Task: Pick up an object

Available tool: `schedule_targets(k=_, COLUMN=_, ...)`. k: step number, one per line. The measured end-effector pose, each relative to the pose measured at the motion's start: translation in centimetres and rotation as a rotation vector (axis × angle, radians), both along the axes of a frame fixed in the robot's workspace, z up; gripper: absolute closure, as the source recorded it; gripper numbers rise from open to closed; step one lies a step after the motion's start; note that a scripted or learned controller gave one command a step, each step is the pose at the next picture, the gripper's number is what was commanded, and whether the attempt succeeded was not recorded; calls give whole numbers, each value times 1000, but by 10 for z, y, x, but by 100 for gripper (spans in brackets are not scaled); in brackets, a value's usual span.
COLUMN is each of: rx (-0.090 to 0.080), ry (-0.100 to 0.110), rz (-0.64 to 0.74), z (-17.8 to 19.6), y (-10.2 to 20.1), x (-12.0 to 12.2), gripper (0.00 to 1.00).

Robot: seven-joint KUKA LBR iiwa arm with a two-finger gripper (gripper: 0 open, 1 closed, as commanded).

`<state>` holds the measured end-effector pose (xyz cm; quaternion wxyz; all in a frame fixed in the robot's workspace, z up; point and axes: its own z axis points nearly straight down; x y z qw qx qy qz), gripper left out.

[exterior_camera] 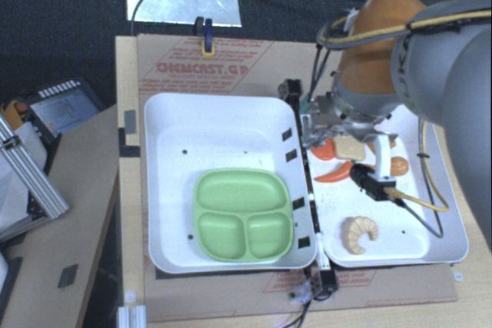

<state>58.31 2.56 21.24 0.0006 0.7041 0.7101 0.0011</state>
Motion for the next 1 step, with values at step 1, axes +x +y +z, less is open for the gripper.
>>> schedule_targets(k=1, rx=0, ry=-1, rz=-2, z=14, y=52, x=21, gripper=100)
